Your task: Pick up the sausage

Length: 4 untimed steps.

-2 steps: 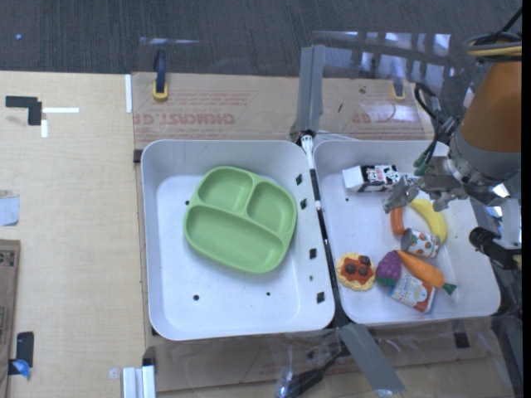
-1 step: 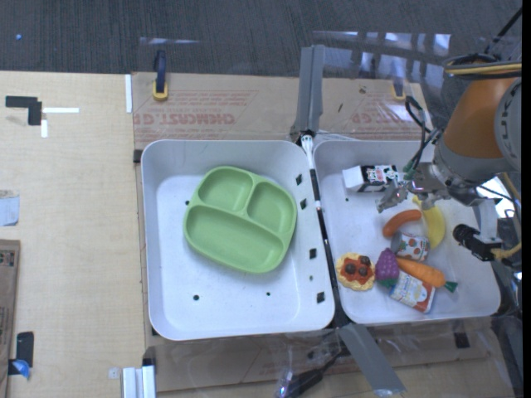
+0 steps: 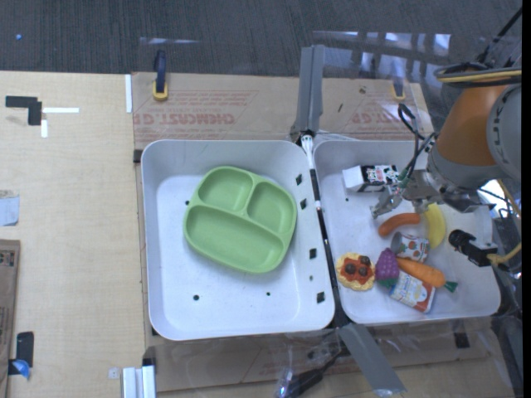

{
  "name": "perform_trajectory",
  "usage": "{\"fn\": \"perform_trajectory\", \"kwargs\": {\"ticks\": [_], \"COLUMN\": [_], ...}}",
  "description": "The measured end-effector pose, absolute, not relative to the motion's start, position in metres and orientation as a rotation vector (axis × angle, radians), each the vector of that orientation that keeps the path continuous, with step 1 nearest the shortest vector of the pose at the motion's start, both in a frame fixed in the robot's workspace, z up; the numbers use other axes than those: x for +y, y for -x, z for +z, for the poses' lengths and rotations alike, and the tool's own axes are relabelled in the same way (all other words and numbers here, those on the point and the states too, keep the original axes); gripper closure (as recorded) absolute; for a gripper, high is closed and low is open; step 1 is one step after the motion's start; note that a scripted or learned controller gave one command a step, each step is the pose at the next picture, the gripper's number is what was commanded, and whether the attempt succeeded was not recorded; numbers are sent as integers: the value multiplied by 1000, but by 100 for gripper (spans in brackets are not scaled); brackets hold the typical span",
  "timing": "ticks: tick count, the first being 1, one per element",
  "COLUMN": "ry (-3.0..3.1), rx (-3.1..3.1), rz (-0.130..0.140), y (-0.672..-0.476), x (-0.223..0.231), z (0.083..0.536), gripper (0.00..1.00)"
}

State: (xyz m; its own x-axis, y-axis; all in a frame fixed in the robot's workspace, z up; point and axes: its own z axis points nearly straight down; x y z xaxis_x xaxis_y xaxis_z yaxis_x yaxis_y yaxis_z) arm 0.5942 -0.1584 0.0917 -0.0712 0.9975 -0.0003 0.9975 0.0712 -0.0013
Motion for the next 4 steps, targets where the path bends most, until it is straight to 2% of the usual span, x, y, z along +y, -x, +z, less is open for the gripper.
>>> {"fn": "perform_trajectory", "kwargs": {"ticks": [1, 2, 3, 4], "ry": [2141, 2147, 2147, 2102], "rx": [-2299, -2295, -2295, -2334], "rz": [1, 1, 1, 2], "y": [-594, -594, -594, -563], "x": [-159, -160, -160, -141], "z": [92, 101, 101, 91], "gripper": [0, 100, 0, 0]}}
